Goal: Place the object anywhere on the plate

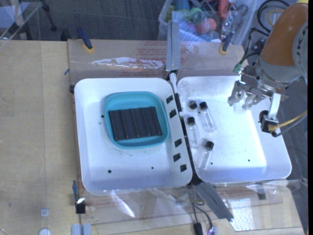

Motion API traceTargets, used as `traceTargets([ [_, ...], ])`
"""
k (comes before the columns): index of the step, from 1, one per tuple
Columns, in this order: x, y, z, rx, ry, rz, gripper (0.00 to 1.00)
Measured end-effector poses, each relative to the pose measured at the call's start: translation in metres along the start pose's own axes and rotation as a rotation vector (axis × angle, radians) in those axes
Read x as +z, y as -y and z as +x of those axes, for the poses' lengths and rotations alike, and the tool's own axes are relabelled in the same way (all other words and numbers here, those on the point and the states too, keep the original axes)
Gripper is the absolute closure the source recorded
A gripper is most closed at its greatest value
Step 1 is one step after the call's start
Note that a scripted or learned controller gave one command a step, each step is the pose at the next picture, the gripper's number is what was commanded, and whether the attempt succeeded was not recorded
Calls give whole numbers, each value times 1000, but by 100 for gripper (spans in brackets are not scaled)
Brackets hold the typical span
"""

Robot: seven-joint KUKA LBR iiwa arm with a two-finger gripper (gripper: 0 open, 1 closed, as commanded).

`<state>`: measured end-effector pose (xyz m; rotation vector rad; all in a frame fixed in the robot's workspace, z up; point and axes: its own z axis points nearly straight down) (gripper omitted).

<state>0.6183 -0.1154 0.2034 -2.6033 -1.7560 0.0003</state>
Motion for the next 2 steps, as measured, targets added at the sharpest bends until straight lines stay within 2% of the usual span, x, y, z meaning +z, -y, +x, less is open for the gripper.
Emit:
traceTargets([
  [1,0,0,0,0,0,0,0],
  [2,-15,-67,-40,19,2,-2,0],
])
